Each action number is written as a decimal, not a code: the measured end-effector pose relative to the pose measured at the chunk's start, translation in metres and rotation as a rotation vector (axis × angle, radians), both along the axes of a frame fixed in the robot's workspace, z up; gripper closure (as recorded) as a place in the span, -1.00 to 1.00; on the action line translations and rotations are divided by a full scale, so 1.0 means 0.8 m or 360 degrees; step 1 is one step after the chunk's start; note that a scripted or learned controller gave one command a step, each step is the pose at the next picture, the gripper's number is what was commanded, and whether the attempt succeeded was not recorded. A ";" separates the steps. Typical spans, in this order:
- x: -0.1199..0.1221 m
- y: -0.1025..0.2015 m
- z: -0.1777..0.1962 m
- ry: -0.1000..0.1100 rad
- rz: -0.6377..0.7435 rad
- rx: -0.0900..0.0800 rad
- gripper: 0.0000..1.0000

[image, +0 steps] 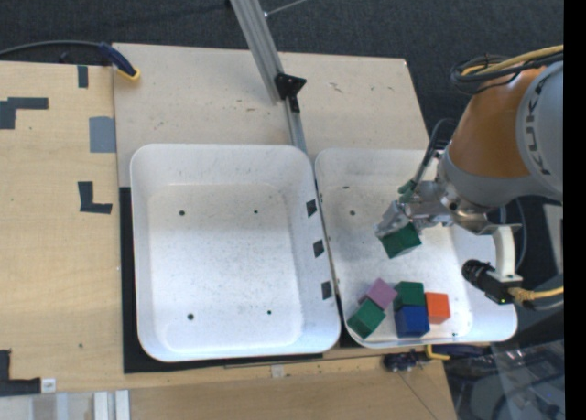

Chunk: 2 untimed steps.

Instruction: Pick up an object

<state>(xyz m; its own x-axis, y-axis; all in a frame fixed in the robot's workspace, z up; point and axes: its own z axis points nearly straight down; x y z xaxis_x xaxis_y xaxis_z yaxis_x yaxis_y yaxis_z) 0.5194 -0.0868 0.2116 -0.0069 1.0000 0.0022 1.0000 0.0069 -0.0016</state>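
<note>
**Green block at the gripper, lift step in hand**

Green is the colour that matters here: in the camera view a dark green block [401, 242] sits tilted directly under the gripper [399, 222], over the right bin [352, 180]. The block touches the gripper's tip and looks raised off the bin floor, but whether the gripper is clamped on it or merely resting against it I cannot tell from this slant. The grey arm with its orange band [490, 139] reaches in from the right.

Near the bin's front edge lies a cluster, well apart from the gripper: a second green block [367, 318], a lilac block [381, 295], a blue block [412, 320] with a green one [410, 294] just behind it, and an orange block [438, 306]. The left bin [146, 171] stands beside it on the desk [201, 98].

By my judgement the pick is at the grasp-and-lift stage. The next move calls for a straight, steady rise, since a tilted block may be held only by a corner and could slip out.
</note>
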 end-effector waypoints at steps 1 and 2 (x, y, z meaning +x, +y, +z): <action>0.005 0.066 -0.004 0.0002 0.0000 0.0000 1.00; 0.013 0.139 0.005 0.0001 0.0002 0.0000 1.00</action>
<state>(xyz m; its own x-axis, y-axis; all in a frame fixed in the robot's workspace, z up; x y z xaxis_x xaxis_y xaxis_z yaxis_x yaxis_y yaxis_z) 0.5298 0.0243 0.2152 -0.0083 1.0000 0.0022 1.0000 0.0083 -0.0022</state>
